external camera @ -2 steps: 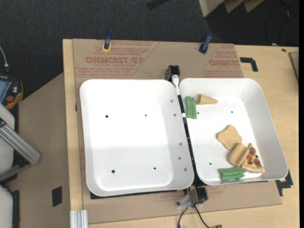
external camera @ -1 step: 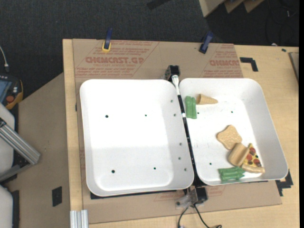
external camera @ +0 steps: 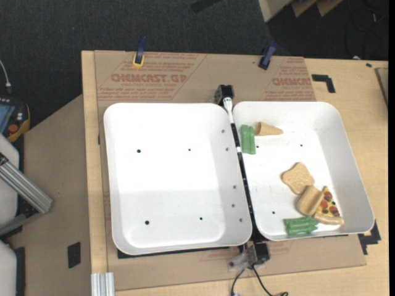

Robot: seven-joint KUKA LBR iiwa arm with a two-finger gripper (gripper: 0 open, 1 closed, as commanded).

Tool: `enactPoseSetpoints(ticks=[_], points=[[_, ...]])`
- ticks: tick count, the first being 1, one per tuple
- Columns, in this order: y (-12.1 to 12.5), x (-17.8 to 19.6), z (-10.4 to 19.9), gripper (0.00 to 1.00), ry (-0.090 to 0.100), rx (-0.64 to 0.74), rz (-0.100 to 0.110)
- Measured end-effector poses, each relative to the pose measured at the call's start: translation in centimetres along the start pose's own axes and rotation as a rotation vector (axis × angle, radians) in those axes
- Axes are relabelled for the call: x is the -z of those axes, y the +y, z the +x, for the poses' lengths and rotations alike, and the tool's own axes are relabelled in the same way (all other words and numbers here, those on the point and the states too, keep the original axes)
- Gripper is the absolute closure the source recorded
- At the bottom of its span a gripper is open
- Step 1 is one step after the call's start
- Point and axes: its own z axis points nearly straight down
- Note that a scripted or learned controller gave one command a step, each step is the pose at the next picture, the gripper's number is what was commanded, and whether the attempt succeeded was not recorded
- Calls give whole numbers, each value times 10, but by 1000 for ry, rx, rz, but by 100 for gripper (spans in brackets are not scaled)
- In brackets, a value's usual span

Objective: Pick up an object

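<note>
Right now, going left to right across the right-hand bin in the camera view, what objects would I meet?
Green stick by the divider → tan wedge → flat green piece at the near edge. The toast slice, bread roll and pizza slice overlap sideways, so I leave them unordered.

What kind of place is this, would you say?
Probably a robotics lab test bench rather than a kitchen. Two shallow white bins sit side by side on a clamped cardboard sheet, and the right bin holds toy food such as a pizza slice and a bread piece.
</note>
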Motion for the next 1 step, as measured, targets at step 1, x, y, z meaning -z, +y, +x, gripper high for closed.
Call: enactPoseSetpoints(ticks=[1], points=[[82,-130,83,100,47,-2,66]])
